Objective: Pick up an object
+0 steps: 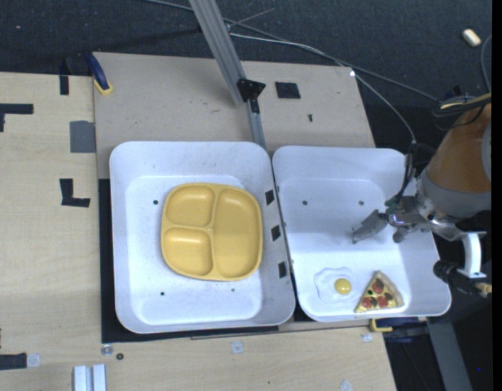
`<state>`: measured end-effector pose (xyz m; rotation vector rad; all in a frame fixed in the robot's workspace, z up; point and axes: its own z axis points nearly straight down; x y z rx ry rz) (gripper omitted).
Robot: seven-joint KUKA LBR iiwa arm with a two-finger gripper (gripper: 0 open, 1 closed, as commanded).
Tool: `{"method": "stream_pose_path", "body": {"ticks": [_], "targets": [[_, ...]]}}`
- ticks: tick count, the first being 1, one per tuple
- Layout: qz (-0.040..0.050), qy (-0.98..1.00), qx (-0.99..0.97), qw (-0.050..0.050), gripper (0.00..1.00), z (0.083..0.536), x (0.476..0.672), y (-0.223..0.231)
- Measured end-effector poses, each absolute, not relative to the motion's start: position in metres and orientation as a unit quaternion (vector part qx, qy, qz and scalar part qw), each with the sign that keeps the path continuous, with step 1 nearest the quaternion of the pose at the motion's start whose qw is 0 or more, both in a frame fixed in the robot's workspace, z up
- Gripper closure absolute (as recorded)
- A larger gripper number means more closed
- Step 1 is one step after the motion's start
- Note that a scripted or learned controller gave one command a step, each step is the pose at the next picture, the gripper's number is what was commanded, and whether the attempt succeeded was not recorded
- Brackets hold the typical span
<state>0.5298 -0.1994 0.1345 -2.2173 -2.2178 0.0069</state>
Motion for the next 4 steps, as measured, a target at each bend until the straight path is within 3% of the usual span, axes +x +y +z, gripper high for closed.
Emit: {"method": "stream_pose_path", "body": {"ticks": [1,2,4], "targets": [[0.0005,-0.707,-0.707,-0.001,0.0,0.085,0.531,-0.2],[-0.0014,-0.708,-0.706,-0.004,1.0,0.098,0.533,-0.199],[-0.0008,-0.708,-0.707,-0.002,1.0,0.218,0.533,-0.194]]}}
